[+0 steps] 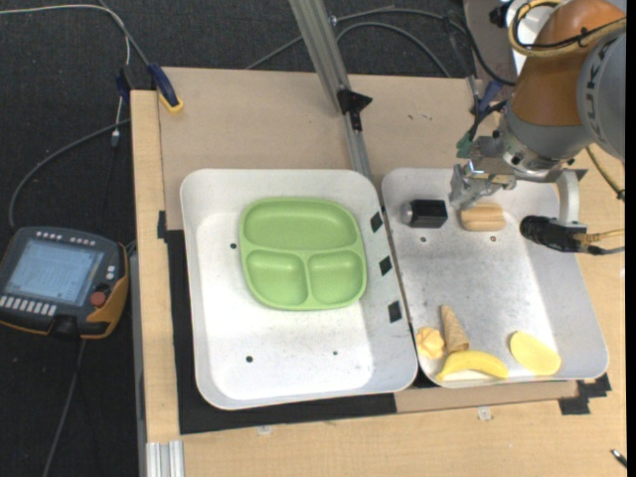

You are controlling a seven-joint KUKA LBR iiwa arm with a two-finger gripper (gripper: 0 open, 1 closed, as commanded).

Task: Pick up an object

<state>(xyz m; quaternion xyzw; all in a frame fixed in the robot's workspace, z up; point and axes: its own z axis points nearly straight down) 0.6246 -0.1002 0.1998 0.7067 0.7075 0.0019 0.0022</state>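
A banana [473, 367] lies at the frame's lower right, while the tan block [483, 218], long axis left-right, sits at upper right just below the pincer [475, 193], whose grip I cannot tell.

**Objects in right bin**

Tan block [483, 218] lies flat near the far wall, a black block [427, 212] just left of it. At the near edge: yellow banana [473, 366], cone [454, 328], pale chunk [430, 343], yellow disc [534, 353].
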